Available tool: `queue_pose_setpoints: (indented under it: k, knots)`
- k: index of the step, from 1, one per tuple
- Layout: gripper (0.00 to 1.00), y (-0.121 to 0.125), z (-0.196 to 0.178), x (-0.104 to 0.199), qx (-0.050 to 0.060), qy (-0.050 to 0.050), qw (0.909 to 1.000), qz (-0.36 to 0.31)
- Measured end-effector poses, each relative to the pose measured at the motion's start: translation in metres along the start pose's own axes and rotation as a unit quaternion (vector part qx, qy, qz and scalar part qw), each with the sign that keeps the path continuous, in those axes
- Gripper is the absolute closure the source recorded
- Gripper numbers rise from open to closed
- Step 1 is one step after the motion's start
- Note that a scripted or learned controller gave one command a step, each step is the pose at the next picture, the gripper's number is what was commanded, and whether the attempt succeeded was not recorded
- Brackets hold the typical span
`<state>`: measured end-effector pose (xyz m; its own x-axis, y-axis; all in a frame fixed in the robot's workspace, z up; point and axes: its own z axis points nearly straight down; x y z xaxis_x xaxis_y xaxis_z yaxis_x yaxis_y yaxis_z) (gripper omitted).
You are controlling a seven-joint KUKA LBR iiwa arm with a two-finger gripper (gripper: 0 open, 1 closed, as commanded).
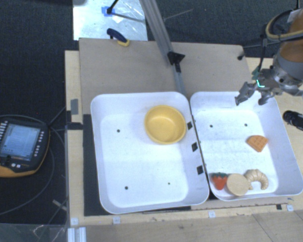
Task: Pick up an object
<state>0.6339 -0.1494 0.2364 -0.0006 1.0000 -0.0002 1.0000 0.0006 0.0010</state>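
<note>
just open, empty jaws above the right bin's point(288, 135) far rim

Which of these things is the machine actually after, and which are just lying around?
Possible pickings, in the bins:
- yellow bowl
- orange waffle piece
- red strawberry toy
- round tan disc
- croissant
- the pincer, open above the right bin

Just lying about:
- control pendant
- blue-and-yellow clamp
</note>
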Motion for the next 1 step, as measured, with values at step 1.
queue_pose_setpoints:
  k: [1]
  knots:
    - [0.0,0.0,0.0,0.0,0.0,0.0,1.0,0.0]
